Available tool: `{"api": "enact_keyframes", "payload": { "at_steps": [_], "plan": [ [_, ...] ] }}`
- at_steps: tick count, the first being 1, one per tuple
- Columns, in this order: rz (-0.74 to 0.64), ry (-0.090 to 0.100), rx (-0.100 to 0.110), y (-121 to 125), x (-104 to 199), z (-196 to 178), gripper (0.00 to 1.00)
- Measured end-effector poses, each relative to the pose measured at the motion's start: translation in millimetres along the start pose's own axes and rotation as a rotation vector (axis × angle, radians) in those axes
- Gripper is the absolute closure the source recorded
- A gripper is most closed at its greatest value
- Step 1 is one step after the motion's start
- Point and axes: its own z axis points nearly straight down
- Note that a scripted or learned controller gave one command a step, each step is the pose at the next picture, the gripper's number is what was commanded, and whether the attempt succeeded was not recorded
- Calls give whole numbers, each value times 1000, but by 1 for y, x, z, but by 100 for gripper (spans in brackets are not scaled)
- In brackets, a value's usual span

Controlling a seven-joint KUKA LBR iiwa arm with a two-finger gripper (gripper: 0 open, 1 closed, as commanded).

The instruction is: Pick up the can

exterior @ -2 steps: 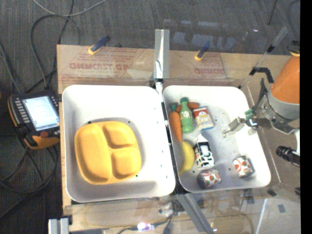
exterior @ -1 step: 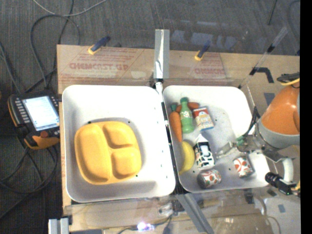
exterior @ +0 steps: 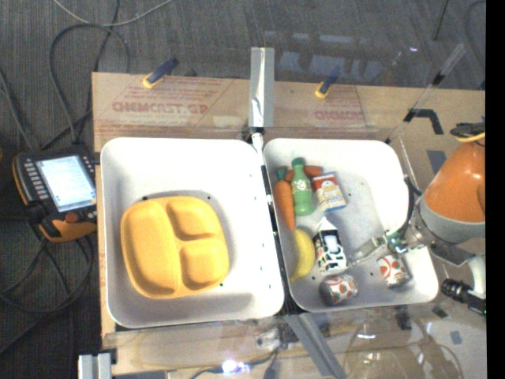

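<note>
Dark grey carpet floor (exterior: 197, 30) with black cables (exterior: 71, 38) behind a brown bench (exterior: 181, 105).

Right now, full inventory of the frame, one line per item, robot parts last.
bins: 2, white, side by side on the bench
tray: 1, yellow, three compartments, in the left bin
carrot: 1, orange, right bin along its left wall
bottle: 1, green, beside the carrot
carton: 1, red and blue, right of the bottle
banana: 1, yellow, below the carrot
box: 1, black and white, mid right bin
cans: 2, red and white, right bin front; second by the gripper
pendant: 1, lit screen, left of the bench
arm: 1, grey and orange, right edge
gripper: 1, over the right bin near the second can
</note>
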Motion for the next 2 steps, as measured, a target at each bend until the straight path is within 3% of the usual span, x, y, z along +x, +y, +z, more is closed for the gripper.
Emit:
{"api": "enact_keyframes", "payload": {
  "at_steps": [1, 2],
  "plan": [
    [19, -13, -2, 60, 16, 4, 0],
    [-11, -4, 13, -7, -3, -56, 0]
  ]
}}
